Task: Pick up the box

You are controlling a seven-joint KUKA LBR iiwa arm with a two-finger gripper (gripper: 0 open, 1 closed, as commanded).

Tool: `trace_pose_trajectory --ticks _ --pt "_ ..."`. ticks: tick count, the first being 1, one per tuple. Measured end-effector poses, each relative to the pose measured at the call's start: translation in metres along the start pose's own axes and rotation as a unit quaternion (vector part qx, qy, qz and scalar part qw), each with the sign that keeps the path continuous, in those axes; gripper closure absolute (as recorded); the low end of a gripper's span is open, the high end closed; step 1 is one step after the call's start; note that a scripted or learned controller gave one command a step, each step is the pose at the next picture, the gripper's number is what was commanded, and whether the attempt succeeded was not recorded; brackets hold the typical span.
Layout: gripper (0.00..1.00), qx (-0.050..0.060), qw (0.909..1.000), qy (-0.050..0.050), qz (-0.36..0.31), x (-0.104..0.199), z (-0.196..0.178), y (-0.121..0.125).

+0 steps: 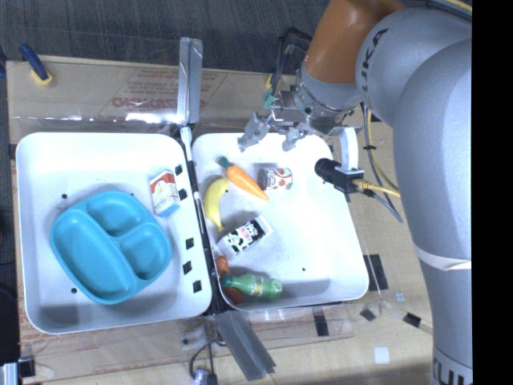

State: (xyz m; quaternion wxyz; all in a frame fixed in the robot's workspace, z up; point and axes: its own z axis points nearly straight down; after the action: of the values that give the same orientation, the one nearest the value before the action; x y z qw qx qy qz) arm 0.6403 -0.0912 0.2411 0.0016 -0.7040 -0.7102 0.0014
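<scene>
- Pincer [271,138] seen above the far rim of the right bin [337,239], fingers spread, nothing between them.
- Box [163,192], red and white, located in the left bin [48,159], just beside the blue divided plate [108,245], near the divider.
- Right bin contents: carrot [243,179], banana [214,202], small can [275,177], cow-print carton [244,236], green bottle [253,286].
</scene>
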Motion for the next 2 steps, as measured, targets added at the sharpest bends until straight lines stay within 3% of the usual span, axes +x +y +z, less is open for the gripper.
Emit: trace_pose_trajectory --ticks 1,2 --pt "0.0 0.0 0.9934 0.0 -0.114 -0.002 0.086 -0.025" --pt "0.0 0.0 0.984 0.0 -0.178 0.051 0.049 -0.041"
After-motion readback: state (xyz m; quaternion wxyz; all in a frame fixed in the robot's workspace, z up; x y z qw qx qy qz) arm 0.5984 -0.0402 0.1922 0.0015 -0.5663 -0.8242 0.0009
